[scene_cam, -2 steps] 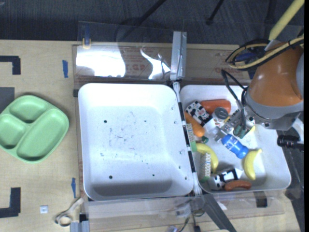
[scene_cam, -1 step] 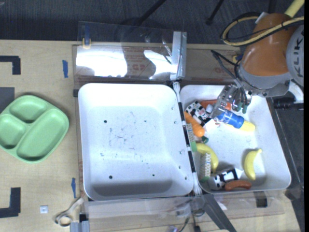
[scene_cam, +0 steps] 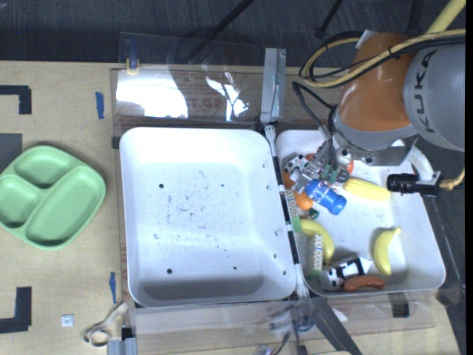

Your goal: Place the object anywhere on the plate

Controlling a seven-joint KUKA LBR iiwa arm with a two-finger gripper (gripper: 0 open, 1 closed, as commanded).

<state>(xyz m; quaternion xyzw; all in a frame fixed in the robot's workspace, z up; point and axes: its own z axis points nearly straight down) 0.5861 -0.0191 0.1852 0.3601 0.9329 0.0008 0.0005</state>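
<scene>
Pale wooden bench (scene_cam: 59,109) lies under you, bearing two shallow white bins side by side. Your gripper (scene_cam: 325,170) hangs low over the right bin (scene_cam: 432,235), close to that bin's far corner by the divider. Whether it is parted or closed you cannot tell from this angle, and nothing can be seen clamped in it. The grey arm (scene_cam: 432,87) with its orange band rises behind the gripper toward the view's upper right.

Just below the gripper in the view lies a blue cylinder (scene_cam: 326,197), tilted, and you cannot tell whether the two touch. An orange piece (scene_cam: 304,199) lies against the cylinder on the side toward the divider. A pale yellow oblong (scene_cam: 366,191) lies just beside the gripper on the opposite side. Farther down from the gripper a curved yellow banana (scene_cam: 318,235) lies near the divider, and a second banana (scene_cam: 384,250) lies apart from it toward the bin's outer wall. Farthest from the gripper within this bin, against the near wall, a black-and-white item (scene_cam: 341,272) sits touching a red sausage-shaped piece (scene_cam: 363,283).

Beyond the divider from the gripper is the left bin (scene_cam: 199,198), its floor marked with faint scuffs. The green plate (scene_cam: 50,197), divided into three hollows, rests on the bare wood past that bin, well apart from the gripper.
</scene>
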